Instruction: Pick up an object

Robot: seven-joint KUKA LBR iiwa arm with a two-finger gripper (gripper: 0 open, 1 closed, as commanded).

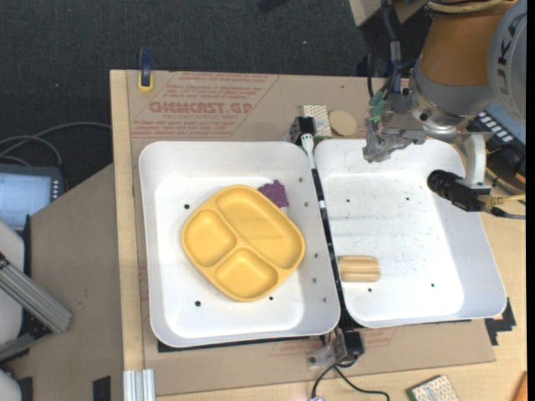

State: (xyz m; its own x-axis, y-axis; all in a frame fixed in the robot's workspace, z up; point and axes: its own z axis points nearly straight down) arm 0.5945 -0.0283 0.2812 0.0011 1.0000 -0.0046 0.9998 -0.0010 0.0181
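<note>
A yellow divided plate (242,242) lies in the left bin (159,224), with a small purple object (274,193) touching its far right edge. A tan bread-like block (359,269) rests in the right bin (451,282) against its left wall near the front. My gripper (378,153) hangs over the far left corner of the right bin, well away from the tan block, and nothing shows between its fingers. Whether the fingers stand apart is too small to tell.
The two white bins sit side by side on a cardboard sheet (209,98). A round tan disc (343,123) and a small checkered tag (315,112) lie on the cardboard behind the bins. The bench's front edge lies just below the bins.
</note>
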